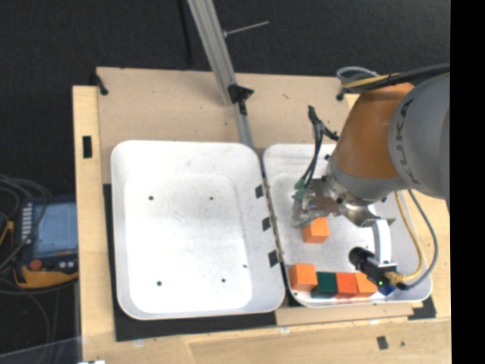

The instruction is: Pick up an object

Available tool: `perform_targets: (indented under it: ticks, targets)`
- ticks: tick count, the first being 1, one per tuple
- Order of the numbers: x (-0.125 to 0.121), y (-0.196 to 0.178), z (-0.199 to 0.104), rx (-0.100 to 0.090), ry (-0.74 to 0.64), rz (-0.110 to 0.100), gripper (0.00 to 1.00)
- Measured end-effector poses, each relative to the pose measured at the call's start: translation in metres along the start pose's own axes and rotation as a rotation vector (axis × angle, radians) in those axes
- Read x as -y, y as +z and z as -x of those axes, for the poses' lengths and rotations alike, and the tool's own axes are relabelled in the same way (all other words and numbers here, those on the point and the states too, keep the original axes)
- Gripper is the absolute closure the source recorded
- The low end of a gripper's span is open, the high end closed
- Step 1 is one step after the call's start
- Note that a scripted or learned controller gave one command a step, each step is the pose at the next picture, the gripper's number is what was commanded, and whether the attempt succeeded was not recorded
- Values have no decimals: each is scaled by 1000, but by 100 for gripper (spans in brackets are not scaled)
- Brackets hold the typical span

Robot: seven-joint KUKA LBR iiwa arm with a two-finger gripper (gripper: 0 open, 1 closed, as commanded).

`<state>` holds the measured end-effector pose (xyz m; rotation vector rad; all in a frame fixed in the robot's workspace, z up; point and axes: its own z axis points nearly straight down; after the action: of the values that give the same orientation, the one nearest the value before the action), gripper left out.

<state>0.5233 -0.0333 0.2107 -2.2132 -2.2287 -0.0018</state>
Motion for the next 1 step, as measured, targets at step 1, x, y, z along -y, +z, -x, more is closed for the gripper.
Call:
perform_targets:
  ticks: [1]
  targets:
    - [13,-2,-55,-1,-1,-1,100]
